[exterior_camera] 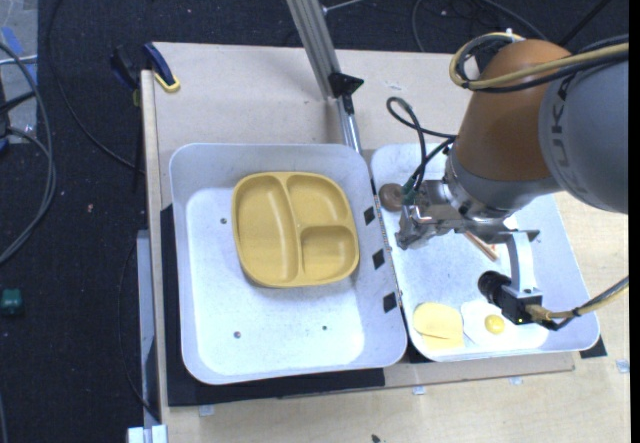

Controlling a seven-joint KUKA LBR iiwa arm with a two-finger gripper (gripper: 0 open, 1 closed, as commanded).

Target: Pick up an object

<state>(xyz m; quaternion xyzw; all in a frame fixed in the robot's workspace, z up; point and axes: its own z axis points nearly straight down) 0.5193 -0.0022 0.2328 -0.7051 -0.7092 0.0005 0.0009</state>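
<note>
yellow food piece in right bin, gripper above

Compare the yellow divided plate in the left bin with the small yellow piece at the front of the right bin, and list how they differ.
The yellow divided plate is far larger than the small yellow piece. The plate has three raised-rim compartments; the piece looks flat and undivided. The plate is a deeper mustard yellow, the piece paler. The plate sits near the middle of the left bin, away from the arm; the piece lies by the front rim of the right bin, below the arm. Both are yellow with rounded corners.
</note>
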